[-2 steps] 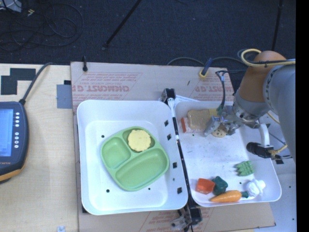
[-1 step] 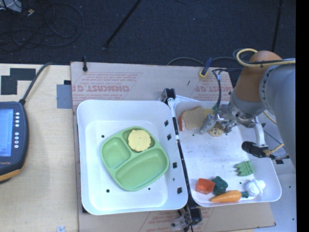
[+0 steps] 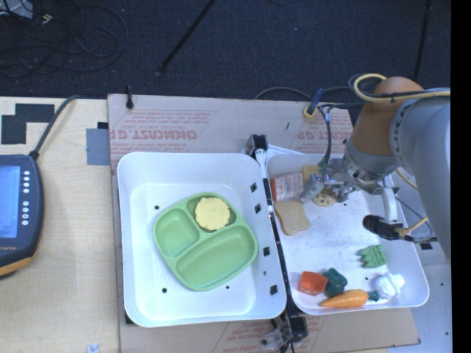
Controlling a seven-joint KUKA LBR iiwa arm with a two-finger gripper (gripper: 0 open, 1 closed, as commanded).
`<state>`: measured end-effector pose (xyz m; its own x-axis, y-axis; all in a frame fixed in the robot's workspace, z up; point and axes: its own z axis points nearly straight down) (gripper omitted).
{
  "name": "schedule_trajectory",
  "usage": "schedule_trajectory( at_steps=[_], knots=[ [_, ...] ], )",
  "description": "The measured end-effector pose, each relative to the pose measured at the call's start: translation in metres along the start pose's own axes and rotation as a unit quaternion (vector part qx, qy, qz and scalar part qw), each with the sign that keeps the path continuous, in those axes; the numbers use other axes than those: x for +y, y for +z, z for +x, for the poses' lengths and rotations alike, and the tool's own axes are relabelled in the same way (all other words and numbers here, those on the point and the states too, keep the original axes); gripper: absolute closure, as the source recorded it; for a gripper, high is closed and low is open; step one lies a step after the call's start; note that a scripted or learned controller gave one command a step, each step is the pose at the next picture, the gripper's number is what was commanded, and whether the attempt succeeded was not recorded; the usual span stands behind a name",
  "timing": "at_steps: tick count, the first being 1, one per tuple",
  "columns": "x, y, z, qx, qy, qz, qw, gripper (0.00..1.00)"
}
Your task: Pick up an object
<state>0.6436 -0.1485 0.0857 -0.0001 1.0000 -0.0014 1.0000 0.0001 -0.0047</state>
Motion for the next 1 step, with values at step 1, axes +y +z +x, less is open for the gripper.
schedule_trajectory(
  at_steps=[1],
  knots=[
    [0.0005, -0.0009, 0.0403, -0.001, -0.001, -0.001, 1.0000, 0.00]
  ],
)
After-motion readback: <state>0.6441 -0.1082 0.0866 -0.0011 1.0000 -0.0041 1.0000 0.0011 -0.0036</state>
